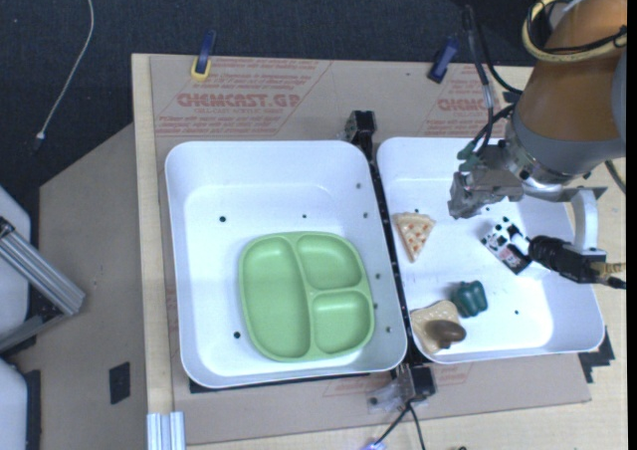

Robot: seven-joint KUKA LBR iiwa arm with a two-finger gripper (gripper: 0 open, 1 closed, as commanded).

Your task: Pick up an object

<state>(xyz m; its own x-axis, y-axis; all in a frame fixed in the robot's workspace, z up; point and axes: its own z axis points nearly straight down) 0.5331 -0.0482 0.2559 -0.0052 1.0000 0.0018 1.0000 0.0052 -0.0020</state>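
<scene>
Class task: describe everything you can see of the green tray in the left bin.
The green tray is a pale green, plastic-looking divided plate with rounded corners and three compartments: one long one on the left, two smaller on the right. It lies flat, slightly rotated, on the floor of the left bin, toward its near side.

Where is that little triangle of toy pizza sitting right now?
The pizza slice lies in the right bin, close to its left wall by the divider, left of the gripper and above the green toy pepper.

Pale green divided plate [304, 296], white bins [199, 239], teal pepper [469, 298], tan waffle wedge [413, 234], orange-banded grey arm [577, 70]
</scene>
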